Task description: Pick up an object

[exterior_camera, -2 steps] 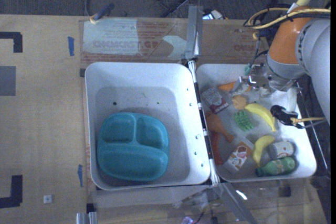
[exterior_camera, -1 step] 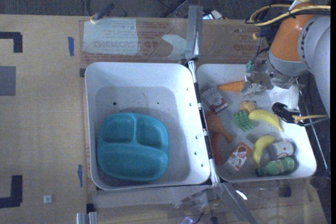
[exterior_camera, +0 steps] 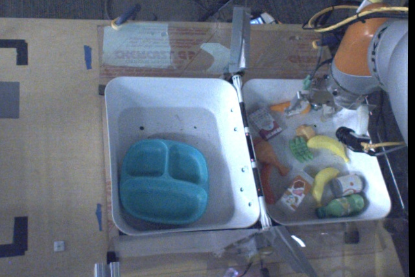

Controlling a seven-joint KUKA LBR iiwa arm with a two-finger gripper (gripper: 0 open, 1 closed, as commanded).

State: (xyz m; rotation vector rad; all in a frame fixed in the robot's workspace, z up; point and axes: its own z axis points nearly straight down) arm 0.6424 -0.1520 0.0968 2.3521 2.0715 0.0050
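1. On the far left the wooden bench [exterior_camera: 52,159] lies bare except for black corner marks and strips of blue tape.
2. Next comes the left bin [exterior_camera: 130,100], which holds a blue divided plate [exterior_camera: 165,181] lying flat toward its near side.
3. The right bin [exterior_camera: 376,194] holds all the candidates for picking: a small printed packet [exterior_camera: 266,122] near the dividing wall, an orange toy [exterior_camera: 267,160] below it, a small carton [exterior_camera: 295,192], a green ridged piece [exterior_camera: 299,148], two bananas [exterior_camera: 329,145], a grey can [exterior_camera: 347,185] and a green bottle [exterior_camera: 342,205] along the near edge.
4. The gripper [exterior_camera: 314,100] hangs over the far end of that bin, just beside a small orange carrot-like piece [exterior_camera: 281,107]. Whether the claw is spread or pressed together I cannot tell from here, and nothing I can see sits in it.
5. To do the grab well, I would pick something standing apart, such as the upper banana or the carrot piece. Come straight down centred on it, across its narrow width. The near-edge pile is crowded, and neighbours would likely get nudged there.
6. Beyond the bench, dark carpet, tripod legs and loose cables cross the floor. A cardboard sheet [exterior_camera: 162,52] lies behind the bins.
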